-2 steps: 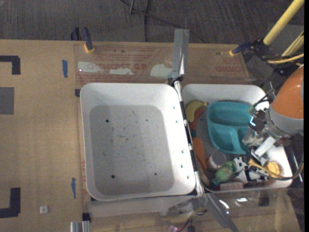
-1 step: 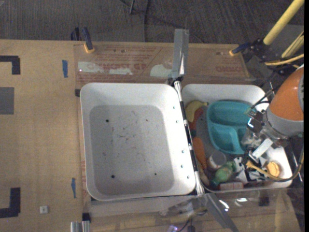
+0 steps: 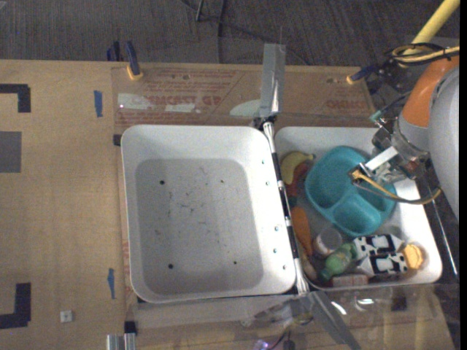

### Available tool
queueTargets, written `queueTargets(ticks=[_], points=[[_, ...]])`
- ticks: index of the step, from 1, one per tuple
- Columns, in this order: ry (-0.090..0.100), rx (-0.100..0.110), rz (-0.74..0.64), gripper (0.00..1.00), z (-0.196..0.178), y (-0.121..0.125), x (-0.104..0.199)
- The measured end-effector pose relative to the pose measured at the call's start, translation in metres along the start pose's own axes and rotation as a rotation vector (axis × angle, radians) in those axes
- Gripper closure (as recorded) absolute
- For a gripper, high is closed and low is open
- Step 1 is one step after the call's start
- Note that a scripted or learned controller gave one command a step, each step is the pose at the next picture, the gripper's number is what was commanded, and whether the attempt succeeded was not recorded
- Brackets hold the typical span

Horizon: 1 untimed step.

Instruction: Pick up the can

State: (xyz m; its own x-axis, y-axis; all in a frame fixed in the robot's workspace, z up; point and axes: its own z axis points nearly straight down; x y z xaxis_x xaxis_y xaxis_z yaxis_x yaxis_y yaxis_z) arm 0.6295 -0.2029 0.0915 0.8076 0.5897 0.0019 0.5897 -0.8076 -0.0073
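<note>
Over the right bin, the hand hovers at the teal dish's two o'clock rim; its grip I cannot tell. What may be the can lies at six o'clock.

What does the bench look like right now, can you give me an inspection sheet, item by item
Surface: left bin and right bin, white, side by side on a wooden bench.
Job's things: grey can in the right bin, near the front, among other items.
Clutter: teal dish, banana, green bottle, black-and-white carton.
Gripper: gripper over the teal dish, holding nothing seen.
Cables: yellow cable by the wrist; black cables on the floor.
Surroundings: dark floor, blue tape.
</note>
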Motion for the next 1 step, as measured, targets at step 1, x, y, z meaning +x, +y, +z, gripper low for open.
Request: queueTargets(ticks=[1], points=[[-0.001,0.001,-0.006,1.00,-0.0083,-0.0008,0.0021]])
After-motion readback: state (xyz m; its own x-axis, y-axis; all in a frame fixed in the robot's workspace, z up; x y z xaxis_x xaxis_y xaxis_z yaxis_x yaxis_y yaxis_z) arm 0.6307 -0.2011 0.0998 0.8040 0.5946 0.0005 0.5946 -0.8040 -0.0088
